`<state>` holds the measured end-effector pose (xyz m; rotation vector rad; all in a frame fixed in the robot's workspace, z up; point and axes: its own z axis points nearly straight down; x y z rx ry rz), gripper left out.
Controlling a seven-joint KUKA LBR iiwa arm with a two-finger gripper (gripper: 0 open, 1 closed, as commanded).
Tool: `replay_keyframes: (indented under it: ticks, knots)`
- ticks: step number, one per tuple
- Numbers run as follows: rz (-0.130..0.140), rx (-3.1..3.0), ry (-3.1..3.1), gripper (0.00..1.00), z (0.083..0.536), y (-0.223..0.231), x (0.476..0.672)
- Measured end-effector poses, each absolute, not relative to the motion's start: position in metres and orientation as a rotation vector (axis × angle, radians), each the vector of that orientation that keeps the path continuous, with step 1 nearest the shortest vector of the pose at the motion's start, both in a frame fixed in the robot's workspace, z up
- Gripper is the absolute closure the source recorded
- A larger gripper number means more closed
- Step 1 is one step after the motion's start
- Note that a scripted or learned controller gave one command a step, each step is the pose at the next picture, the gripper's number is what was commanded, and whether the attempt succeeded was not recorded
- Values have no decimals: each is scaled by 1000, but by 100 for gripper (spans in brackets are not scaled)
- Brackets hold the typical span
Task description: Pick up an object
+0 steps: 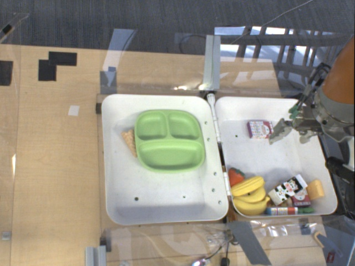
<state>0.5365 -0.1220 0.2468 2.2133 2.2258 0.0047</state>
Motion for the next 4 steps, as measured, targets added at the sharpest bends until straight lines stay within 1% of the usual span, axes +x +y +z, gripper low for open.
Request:
replay_keyframes:
  ticks: [1,2,3,4]
  knots:
    - [5,2299,2137,0,227,-119,592]
    - [8,2103,2325,0,97,-141,621]
    - [8,2089,2337,0,188,-142,630]
    - [14,2008,2398,0,101,-133,655]
